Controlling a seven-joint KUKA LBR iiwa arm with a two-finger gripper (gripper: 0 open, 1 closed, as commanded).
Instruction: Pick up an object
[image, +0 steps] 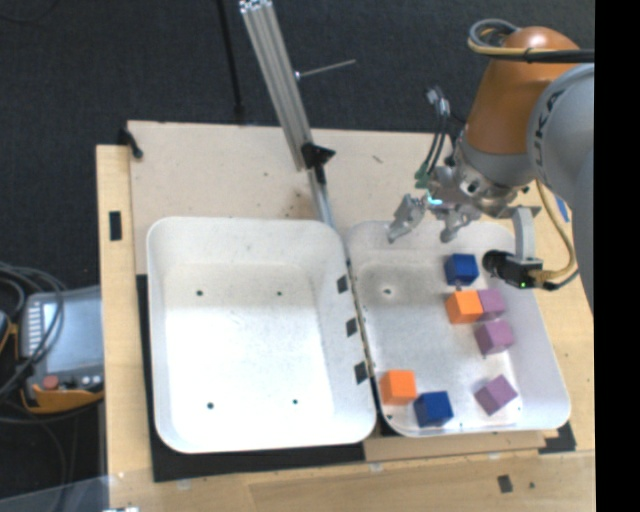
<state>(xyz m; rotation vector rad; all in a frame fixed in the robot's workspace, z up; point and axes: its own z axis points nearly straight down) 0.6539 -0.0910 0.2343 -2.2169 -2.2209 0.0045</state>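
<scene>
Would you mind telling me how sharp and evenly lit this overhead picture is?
Camera view: lighting is soft and even, with no harsh glare on the white bins; the blocks, such as the blue one, look slightly soft-edged; the gripper is a little blurred; the dark floor around the bench loses detail.

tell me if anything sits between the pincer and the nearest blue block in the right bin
Nothing visible does. The pincer hangs open over the far end of the right bin, and the blue block lies just toward the near side of it, with only bare bin floor between. The orange block lies beyond it.
</scene>
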